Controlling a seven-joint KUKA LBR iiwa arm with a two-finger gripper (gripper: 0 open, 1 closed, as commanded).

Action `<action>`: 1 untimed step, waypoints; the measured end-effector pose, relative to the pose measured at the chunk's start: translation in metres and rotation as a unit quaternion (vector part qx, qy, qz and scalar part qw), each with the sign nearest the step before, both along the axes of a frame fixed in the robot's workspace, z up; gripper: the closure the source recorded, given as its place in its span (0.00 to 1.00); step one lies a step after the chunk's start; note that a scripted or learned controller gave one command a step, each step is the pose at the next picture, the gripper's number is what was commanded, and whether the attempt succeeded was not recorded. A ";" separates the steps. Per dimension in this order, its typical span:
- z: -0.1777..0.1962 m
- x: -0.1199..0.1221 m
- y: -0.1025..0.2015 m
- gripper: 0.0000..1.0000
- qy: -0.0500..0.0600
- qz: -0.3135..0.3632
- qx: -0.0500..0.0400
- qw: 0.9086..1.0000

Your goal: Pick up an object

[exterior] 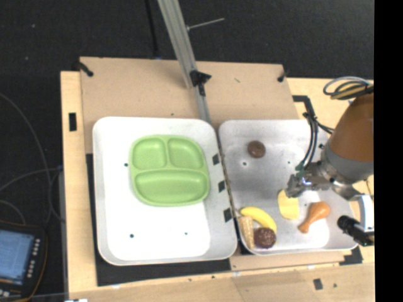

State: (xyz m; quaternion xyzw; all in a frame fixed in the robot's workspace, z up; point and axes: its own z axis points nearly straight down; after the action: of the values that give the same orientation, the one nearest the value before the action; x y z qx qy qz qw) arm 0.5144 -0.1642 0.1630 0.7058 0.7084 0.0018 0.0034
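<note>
While the gripper [301, 184] hangs low over the right bin [277, 134], I can't tell whether it's released or clenched (too small and blurred at the tip). Nearest candidate obj is the pale yellow piece [288, 206], lying just below the tip, w/ the orange drumstick [313, 216] close beside it on the right. Banana [259, 217] and dark round item [265, 237] sit near the bin's front-left corner; a brown round obj [255, 148] lies well apart toward the back. Left bin holds a green divided plate [170, 170]. To do it well, I'd centre squarely over the yellow piece, approach vertically, and avoid nudging the drumstick.
</note>
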 end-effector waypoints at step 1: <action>0.060 -0.005 -0.006 1.00 -0.001 0.000 -0.001 1.000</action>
State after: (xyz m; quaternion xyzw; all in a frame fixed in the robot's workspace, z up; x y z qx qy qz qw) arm 0.5089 -0.1700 0.2229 0.7060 0.7082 0.0019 0.0044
